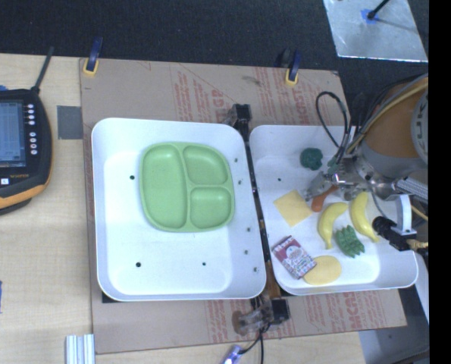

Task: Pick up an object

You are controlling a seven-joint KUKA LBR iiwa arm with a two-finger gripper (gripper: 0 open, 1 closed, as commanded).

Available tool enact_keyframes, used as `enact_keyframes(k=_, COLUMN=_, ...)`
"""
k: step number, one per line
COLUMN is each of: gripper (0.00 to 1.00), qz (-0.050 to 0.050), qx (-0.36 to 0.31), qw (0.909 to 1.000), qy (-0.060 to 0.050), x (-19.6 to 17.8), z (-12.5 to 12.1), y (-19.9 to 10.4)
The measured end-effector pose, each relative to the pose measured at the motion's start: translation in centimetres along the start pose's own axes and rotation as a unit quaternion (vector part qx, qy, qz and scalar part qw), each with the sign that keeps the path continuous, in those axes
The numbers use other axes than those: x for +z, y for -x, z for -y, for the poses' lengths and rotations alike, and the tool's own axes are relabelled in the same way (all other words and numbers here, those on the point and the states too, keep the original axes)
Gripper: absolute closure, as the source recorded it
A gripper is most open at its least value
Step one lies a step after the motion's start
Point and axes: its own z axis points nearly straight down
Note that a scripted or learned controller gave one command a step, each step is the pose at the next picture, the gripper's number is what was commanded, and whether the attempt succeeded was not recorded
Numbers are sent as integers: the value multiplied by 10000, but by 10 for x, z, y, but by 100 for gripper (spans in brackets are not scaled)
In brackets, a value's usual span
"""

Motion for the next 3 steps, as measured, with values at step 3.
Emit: enact_keyframes(k=3, gripper=100, qz=4, qx=-19, qw=10000, qy=9, x=-101, z=-2, y=-138)
